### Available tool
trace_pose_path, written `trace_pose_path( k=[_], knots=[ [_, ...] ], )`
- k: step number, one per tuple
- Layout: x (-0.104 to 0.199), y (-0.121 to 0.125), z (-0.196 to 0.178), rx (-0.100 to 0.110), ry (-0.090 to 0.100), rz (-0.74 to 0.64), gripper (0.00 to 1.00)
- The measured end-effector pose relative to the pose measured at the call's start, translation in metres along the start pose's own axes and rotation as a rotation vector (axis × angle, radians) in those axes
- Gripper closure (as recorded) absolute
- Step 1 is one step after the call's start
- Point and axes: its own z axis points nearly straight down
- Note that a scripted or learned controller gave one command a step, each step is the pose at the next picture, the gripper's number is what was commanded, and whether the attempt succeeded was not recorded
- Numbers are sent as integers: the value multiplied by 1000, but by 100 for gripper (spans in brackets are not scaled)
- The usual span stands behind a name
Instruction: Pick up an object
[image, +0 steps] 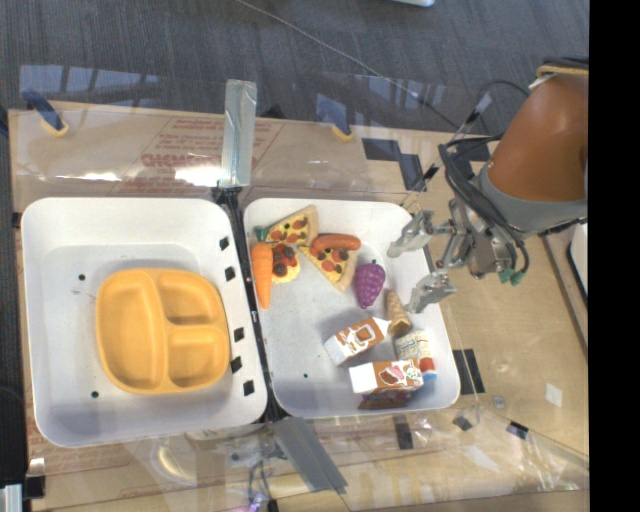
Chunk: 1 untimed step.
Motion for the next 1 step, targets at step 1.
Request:
trace_pose_path(
  k=[1],
  knots=[
    [-53,3,140,-4,11,202,0]
  ],
)
